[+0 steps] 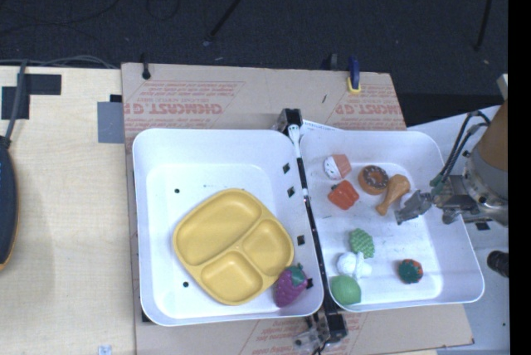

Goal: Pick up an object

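Reaching in: arm (489,171) enters over the right edge of the right bin (452,283), about halfway along that edge.
Gripper: gripper (412,208) sits just inside the right bin, low over its floor, tip pointing toward the bin's middle.
Hand state: cannot tell from this angle whether it is parted or closed; nothing seen clamped in it.
Nearest thing: tan drumstick (393,192), just beside the gripper tip, lying at a tilt; touching or merely close, cannot tell.
Right bin, far half: doughnut (373,178) touching the drumstick's far end; red block (343,196) and a small pale piece (336,167) toward the divider edge.
Right bin, near half: green leafy piece (361,242), white lump (348,264), green ball (346,290) in the near corner by the divider; a red-and-green berry (409,270) sits apart, toward the right edge.
Left bin: left bin (158,179) carries a yellow divided plate (232,245); purple grapes (289,287) lie at its near right corner, against the plate.
Progress: early, by my reading. Every toy rests on a bin floor; none is lifted.
Left to do: settle on one piece, likely the drumstick, close on it, raise it clear.
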Controlling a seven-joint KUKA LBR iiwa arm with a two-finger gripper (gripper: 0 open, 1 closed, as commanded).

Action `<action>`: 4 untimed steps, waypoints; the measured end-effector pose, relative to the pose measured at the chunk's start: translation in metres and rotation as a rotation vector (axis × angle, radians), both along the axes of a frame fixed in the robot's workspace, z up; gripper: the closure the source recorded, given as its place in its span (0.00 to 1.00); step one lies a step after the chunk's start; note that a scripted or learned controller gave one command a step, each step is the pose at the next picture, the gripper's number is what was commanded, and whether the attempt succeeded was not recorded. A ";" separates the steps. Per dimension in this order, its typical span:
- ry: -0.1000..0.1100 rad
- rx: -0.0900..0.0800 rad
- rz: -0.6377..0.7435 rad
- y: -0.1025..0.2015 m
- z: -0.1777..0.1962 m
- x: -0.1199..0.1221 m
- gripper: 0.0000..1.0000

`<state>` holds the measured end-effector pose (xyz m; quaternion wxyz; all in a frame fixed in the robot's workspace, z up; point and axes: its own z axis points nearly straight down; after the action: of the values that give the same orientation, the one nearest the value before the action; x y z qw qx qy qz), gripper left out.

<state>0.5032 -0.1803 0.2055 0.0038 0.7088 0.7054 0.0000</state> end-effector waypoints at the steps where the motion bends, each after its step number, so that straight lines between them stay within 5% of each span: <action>1: 0.012 0.009 0.007 0.029 -0.112 0.037 0.00; 2: 0.010 0.006 0.001 -0.009 -0.081 -0.020 0.00; 3: 0.009 0.006 0.005 -0.033 -0.093 -0.028 0.00; 4: 0.005 0.007 0.011 0.018 -0.119 0.036 0.00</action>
<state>0.5394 -0.1619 0.0862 -0.0004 0.7049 0.7093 0.0008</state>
